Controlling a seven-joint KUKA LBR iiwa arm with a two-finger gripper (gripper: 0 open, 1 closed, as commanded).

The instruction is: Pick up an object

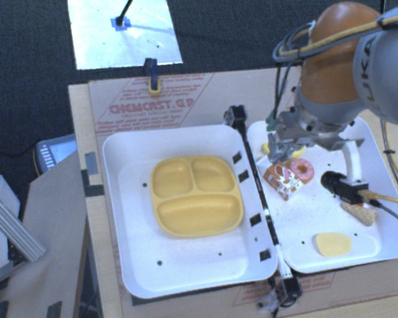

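Just above the donut (pixel 303 171) and snack packet (pixel 282 180) crowded near the right bin's (pixel 392 239) far-left corner, the tool (pixel 278 148), grip state unclear, could pinch both and drop them.

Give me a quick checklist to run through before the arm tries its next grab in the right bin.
1. Gripper over the right bin: ok, it sits above the bin's upper left part.
2. Target near the gripper: ok, a pink donut and a red and white patterned packet lie just below it.
3. Something already held: cannot tell, the wrist hides the fingertips.
4. Targets separated: not ok, donut and packet touch.
5. Other pickable items: ok, a pale yellow disc lies alone near the bin's front edge.
6. Left bin: ok, the yellow divided tray sits flat in its middle.
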